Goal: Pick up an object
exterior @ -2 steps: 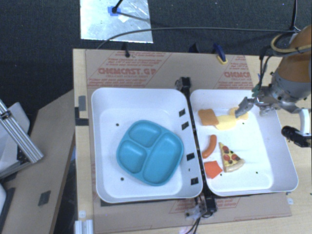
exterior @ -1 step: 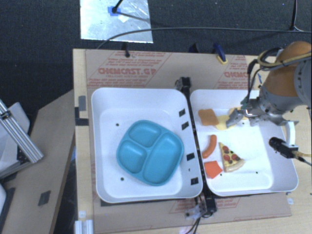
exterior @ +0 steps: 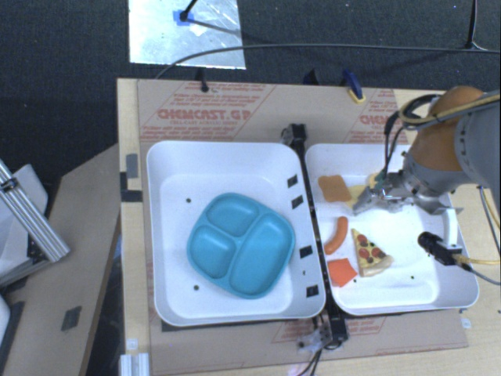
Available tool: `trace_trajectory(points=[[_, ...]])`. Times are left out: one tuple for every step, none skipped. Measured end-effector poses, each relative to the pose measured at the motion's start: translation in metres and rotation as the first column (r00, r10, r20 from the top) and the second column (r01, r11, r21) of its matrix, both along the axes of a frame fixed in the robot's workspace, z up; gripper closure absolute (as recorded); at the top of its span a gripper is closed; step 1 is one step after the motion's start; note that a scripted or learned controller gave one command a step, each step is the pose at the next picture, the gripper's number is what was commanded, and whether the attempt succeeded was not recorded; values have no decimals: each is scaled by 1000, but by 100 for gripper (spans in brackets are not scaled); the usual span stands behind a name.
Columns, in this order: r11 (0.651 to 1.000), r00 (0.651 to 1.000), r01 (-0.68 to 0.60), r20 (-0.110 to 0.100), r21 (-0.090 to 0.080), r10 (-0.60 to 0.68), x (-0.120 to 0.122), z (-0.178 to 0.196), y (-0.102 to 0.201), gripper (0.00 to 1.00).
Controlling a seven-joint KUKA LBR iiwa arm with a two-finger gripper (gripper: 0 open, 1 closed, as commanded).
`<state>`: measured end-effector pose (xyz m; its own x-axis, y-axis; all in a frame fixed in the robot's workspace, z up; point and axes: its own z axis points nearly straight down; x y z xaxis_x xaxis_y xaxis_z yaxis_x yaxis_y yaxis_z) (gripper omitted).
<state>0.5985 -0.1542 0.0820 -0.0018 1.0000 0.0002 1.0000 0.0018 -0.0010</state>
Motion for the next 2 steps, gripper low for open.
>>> trace_trajectory(points=[[1000,1000,0,5,-2,0,2,14,-1,100],[1000,1000,1,6,-2,-1,-3,70,-9,100]])
